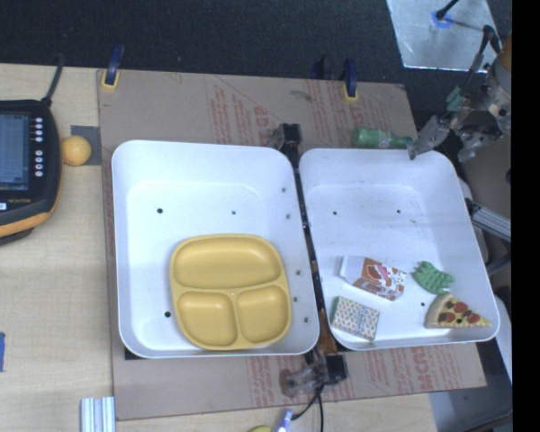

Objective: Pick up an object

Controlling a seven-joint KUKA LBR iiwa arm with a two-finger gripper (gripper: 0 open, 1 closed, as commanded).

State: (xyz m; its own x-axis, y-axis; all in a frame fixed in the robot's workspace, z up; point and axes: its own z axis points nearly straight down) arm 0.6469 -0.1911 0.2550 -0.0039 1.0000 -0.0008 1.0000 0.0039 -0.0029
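Gripper (452,133) hovers above right bin's (450,174) far-right corner; finger state cannot be told. Pizza slice (456,313) lies near-right, apart from neighbours: advise centred, vertical descent.

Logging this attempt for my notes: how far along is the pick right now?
Nothing looks done yet. The pizza slice, green piece, patterned square and red-and-white packet all lie in the right bin; the yellow tray sits in the left bin. The gripper sits by the right bin's far corner. Reaching, grasping and lifting remain.
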